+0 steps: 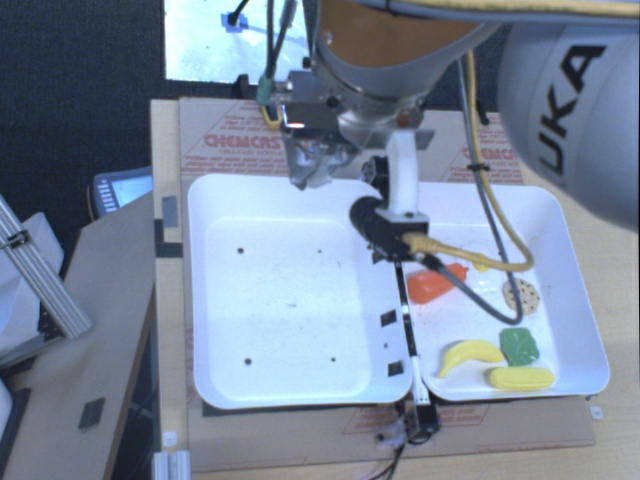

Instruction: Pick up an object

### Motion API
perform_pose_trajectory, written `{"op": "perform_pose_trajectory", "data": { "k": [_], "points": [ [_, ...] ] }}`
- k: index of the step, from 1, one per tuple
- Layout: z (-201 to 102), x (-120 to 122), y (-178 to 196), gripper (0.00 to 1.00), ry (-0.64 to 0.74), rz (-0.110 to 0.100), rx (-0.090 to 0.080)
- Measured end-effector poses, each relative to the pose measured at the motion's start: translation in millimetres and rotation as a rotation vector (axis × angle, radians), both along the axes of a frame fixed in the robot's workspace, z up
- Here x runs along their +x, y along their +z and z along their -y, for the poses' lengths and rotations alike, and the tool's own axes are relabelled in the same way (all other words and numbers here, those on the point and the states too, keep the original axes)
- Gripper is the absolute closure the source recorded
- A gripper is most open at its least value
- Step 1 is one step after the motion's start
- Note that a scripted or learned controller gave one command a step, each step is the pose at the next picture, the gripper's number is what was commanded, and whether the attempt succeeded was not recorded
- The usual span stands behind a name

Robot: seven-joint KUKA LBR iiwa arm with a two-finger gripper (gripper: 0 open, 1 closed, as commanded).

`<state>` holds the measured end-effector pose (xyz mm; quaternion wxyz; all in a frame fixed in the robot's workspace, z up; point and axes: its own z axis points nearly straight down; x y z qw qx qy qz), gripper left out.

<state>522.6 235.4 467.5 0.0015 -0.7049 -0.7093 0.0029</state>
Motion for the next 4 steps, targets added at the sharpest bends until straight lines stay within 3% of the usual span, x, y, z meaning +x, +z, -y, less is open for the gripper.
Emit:
{"op": "perform_pose_trajectory", "data": {
  "k": [1, 2, 3, 4],
  "points": [
    [1.2, 2.1, 4.1, 0.00, -0.004, 0.007, 0.002],
    [1.0, 2.5, 15.4, 1.00, -0.002, 0.009, 0.004],
    [1.0, 32.3, 71.1, 1.00, -0.005, 0.015, 0.005],
    [0.5, 31.1, 79.5, 1.00, -0.004, 0.011, 0.005]
  ]
}}
